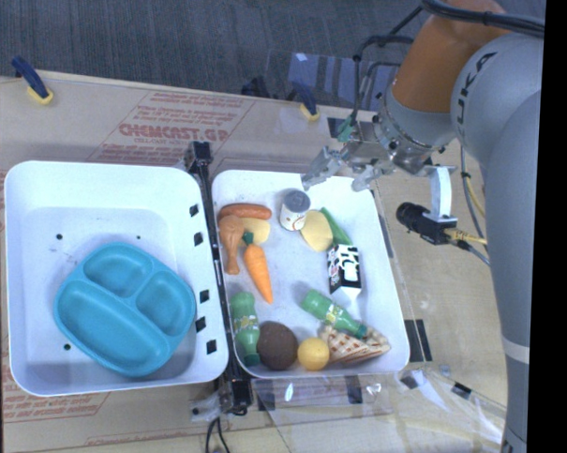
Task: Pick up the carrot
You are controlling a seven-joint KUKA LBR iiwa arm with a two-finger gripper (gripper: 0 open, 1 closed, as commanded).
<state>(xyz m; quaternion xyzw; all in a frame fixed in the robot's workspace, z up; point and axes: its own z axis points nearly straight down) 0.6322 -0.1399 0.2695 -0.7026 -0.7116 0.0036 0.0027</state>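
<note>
Orange carrot (256, 271) at centre of right bin (387, 272), gripper (339, 175) above bin's upper rim, jaws spread wide, holding nothing

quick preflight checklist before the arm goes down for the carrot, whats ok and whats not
1. Carrot in view, in the right bin: ok.
2. Carrot top unobstructed from above: ok.
3. Room around carrot: not ok. Its green top touches the drumstick, with a hot dog just behind.
4. Gripper over the carrot: not ok. It hangs at the bin's far rim, near the small can.
5. Gripper empty: ok, nothing shows between its open fingers.
6. Left bin holds the blue divided plate, away from the path: ok.
</note>
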